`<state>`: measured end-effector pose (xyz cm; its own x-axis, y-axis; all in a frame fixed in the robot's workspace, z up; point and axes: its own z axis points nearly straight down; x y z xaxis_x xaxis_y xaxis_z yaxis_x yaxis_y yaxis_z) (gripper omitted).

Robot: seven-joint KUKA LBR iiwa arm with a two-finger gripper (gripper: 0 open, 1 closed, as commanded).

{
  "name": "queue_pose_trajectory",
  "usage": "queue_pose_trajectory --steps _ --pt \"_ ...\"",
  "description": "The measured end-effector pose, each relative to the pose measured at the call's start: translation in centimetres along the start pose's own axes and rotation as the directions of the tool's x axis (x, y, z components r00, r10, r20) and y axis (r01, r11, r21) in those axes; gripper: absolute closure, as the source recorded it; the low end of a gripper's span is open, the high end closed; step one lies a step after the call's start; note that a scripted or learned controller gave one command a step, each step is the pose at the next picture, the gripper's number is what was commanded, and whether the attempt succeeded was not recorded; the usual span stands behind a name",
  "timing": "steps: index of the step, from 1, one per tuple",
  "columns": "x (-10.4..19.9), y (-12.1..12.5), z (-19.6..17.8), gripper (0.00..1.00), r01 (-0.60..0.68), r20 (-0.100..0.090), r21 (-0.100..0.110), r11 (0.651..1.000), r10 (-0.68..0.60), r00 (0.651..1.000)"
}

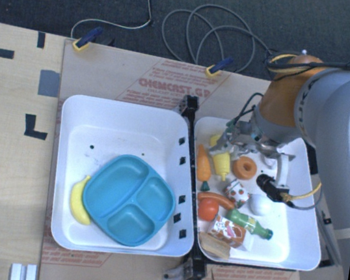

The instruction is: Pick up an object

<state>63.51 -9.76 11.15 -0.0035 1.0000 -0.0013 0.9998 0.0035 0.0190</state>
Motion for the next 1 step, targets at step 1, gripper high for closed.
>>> queue_pose_trajectory --steps 1 --pt "5.25 -5.92 -7.59 1.00 0.000 -0.003 0.023 1.000 0.000 1.000"
